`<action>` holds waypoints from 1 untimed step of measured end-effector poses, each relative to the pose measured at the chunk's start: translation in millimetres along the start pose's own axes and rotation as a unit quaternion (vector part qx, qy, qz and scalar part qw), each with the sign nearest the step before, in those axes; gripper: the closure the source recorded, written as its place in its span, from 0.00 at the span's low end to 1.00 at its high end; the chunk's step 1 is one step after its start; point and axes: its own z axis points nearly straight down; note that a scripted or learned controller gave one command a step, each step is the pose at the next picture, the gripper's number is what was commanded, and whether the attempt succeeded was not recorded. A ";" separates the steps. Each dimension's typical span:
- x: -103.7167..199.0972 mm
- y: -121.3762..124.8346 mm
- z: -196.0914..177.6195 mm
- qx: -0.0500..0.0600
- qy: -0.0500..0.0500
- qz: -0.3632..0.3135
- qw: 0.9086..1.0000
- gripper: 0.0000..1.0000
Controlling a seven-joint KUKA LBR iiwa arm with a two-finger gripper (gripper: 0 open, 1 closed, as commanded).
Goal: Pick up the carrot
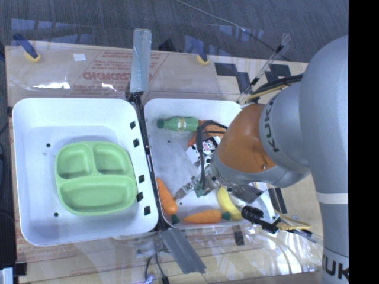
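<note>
Two carrots lie in the right bin [172, 158]. One carrot [166, 197] leans along the bin's left wall near the front. The other carrot [202, 218] lies flat along the front wall, its green end pointing right. My gripper [198, 187] hangs low in the bin, just right of the first carrot and just above the second. It looks close to both, and nothing is seen held in it. The grey wrist with its orange band [243, 147] hides the bin's right half.
A green bottle [178, 123] lies at the back of the right bin. A yellow banana [227, 203] sits at the front right, beside the flat carrot. A small orange piece [192, 139] pokes out beneath the wrist. The left bin [29, 158] holds a green divided plate [95, 176].
</note>
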 end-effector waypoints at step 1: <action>2.6 -0.8 2.8 0.002 0.002 0.104 0.995 0.00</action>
